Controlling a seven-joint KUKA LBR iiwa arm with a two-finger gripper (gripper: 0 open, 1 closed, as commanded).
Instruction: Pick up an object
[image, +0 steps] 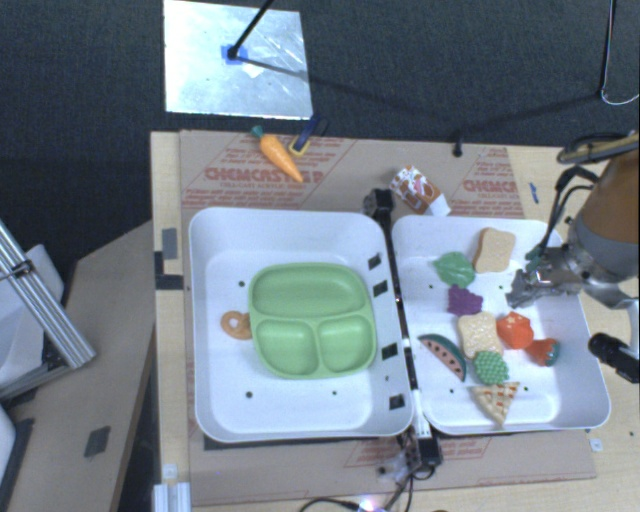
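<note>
Grey arm (612, 225) entering from the right, wrist bent low, tool (522, 290) pointing left and down

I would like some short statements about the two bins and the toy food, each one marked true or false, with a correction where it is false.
1. The green divided plate lies in the left bin. True.
2. The toy carrot lies inside the right bin. False: it lies on the cardboard beyond the left bin.
3. The watermelon slice is in the right bin. True.
4. The pretzel sits on the green plate. False: it lies on the bin floor beside the plate.
5. The tool hangs over the left bin. False: it is over the right bin, near the orange piece.
</note>
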